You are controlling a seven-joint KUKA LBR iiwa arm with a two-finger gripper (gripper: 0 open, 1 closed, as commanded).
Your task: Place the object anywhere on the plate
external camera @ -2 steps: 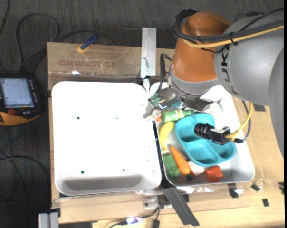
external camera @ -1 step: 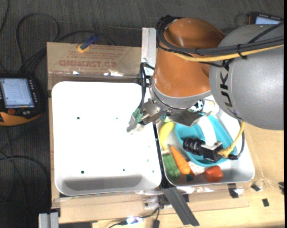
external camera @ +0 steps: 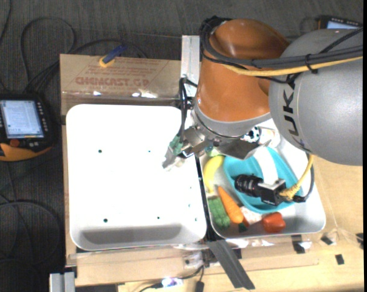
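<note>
The gripper (external camera: 173,152) hangs low in the middle of the frame, over the right edge of the left bin (external camera: 120,190), just beside the wall the two bins share. From this angle I cannot tell whether it is spread or pressed together. A small green patch shows right at it, but it is too small to say whether that is a held thing or part of the tool.

Behind it, the orange band (external camera: 244,59) and the grey arm (external camera: 329,96) fill the upper right and hide part of the right bin (external camera: 314,215).

The blue plate (external camera: 284,176) lies in the right bin, right of centre, partly under the wrist. A banana (external camera: 212,166) sits just left of the plate by the shared wall. A carrot (external camera: 230,204) lies below it at a slant, near the plate's lower left rim. A green vegetable (external camera: 218,212) lies beside the carrot, and a red piece (external camera: 273,222) sits at the plate's lower edge, toward the bottom of the bin.

Which of these is the task's thing I cannot say; all four lie beside the plate, not clearly on it. By my reading the task is at an early stage: nothing is plainly held, and the pickup, carry and placing are all left.
</note>
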